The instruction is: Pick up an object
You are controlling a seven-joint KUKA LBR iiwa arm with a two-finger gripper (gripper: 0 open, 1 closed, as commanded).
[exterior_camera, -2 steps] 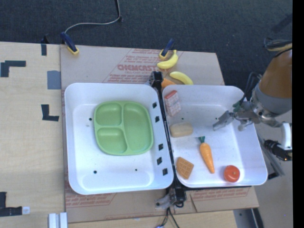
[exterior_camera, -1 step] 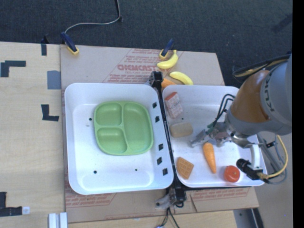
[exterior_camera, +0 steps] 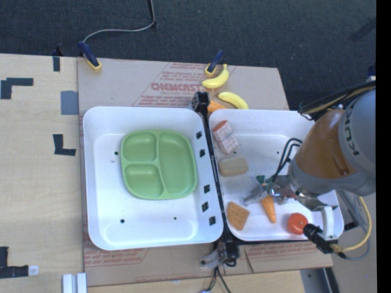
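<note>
My gripper [exterior_camera: 261, 191] is low over the right bin [exterior_camera: 263, 124], near its middle, at the end of the grey arm with the orange band [exterior_camera: 321, 148]. An orange carrot [exterior_camera: 269, 207] lies just below and to the right of the gripper tip, touching or nearly touching it. A red tomato [exterior_camera: 297, 223] sits near the bin's front right corner. A tan cracker [exterior_camera: 237, 215] lies front left, a beige block [exterior_camera: 233, 166] sits left of the gripper, and a pink and white striped piece [exterior_camera: 225, 136] lies at the back left.
The left bin [exterior_camera: 98, 182] holds a green divided plate [exterior_camera: 159, 163]. Two yellow bananas [exterior_camera: 216, 79] [exterior_camera: 233, 100] lie on the cardboard behind the bins. A black divider [exterior_camera: 208, 163] runs between the bins. Clamps and a cable sit at the back.
</note>
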